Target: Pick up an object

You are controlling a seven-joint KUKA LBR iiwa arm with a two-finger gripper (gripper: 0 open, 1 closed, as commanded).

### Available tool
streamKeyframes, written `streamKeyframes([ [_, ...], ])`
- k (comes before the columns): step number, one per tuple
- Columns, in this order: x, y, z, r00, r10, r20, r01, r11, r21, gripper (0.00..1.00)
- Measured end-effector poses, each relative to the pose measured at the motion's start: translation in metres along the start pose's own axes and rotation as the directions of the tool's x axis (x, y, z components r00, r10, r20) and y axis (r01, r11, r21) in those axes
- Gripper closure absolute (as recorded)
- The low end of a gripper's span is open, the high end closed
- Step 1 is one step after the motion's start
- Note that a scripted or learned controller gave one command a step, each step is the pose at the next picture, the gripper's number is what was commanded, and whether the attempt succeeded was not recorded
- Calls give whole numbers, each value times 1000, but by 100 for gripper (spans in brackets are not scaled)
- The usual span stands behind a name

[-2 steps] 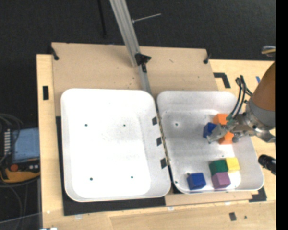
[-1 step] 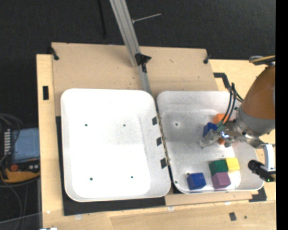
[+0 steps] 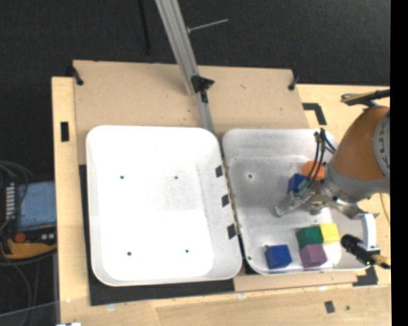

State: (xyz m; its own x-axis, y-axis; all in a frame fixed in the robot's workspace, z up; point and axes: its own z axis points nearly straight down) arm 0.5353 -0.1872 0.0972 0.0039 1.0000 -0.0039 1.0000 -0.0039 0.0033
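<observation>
Arm enters from the right, orange band (image 3: 364, 145) and grey wrist covering the right bin's (image 3: 258, 148) far right side. Gripper (image 3: 285, 208) sits low over the middle of that bin, grey fingers pointing left toward the bin floor. Too small and blurred to read the gap, so cannot tell its state, and nothing can be made out held there.

Just above the gripper, a small blue piece (image 3: 298, 183) and an orange bit (image 3: 311, 170) peek out beside dark cables; both are partly covered by the wrist, so whether they are loose objects or arm parts is unclear.

Along the bin's near edge: blue cube (image 3: 278, 256) alone at left, then a cluster just right of it — green cube (image 3: 309, 237) and yellow cube (image 3: 329, 232) behind, purple cube (image 3: 313, 254) in front. The cluster's blocks touch or nearly touch. Yellow cube is partly cut by the arm's lower fittings. All four lie on the floor, apart from the gripper.

Left bin (image 3: 156, 202) shows a few dark dots. A metal rail (image 3: 179, 36) slants down from the top to the bins' junction.
</observation>
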Motion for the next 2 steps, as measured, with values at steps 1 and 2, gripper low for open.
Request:
streamKeyframes([
  [1, 0, 2, -13, 1000, 7, -2, -7, 1000, -5, 100],
  [2, -2, -4, -59, 1000, 6, -2, -6, 1000, -3, 100],
])
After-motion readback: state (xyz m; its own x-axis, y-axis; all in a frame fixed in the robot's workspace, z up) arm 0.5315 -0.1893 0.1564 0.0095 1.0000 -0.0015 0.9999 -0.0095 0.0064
